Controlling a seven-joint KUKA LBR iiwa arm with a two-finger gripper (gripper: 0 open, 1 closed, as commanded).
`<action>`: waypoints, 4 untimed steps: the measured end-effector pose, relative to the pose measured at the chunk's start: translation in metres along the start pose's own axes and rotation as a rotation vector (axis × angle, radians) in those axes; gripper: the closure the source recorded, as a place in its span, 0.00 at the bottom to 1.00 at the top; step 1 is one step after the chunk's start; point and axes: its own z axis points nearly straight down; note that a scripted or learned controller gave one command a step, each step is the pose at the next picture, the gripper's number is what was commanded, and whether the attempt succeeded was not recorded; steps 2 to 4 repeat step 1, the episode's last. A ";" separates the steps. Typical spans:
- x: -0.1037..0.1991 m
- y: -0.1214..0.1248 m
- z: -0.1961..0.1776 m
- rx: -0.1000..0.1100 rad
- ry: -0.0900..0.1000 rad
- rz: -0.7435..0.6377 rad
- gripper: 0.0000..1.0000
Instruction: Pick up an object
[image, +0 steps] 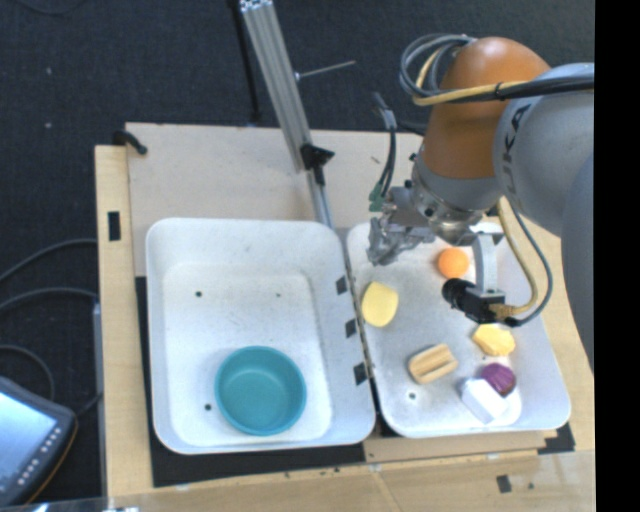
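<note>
1. Pincer (383, 246) is hanging over the far left part of the right bin (425, 315). Whether it is wide or narrow cannot be told, and no item is visibly being held.
2. Yellow lump (379, 303), judged the likeliest target, is lying just below the pincer, close to the bin's left wall.
3. Risk: the lump is looking rounded, so an off-centre closure may be squeezing it aside. A descent drifting left may be striking the wall.
4. Orange ball (453, 262), tan block (432, 363), purple item (499, 378) and white item (485, 401) are lying well clear. A teal bowl (261, 388) is sitting in the left bin (240, 270). Nothing is covering the lump.
</note>
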 end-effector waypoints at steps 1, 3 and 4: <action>0.044 0.010 0.021 0.004 0.000 0.000 1.00; 0.044 0.010 0.021 0.004 0.000 0.000 1.00; 0.044 0.010 0.021 0.004 0.000 0.000 1.00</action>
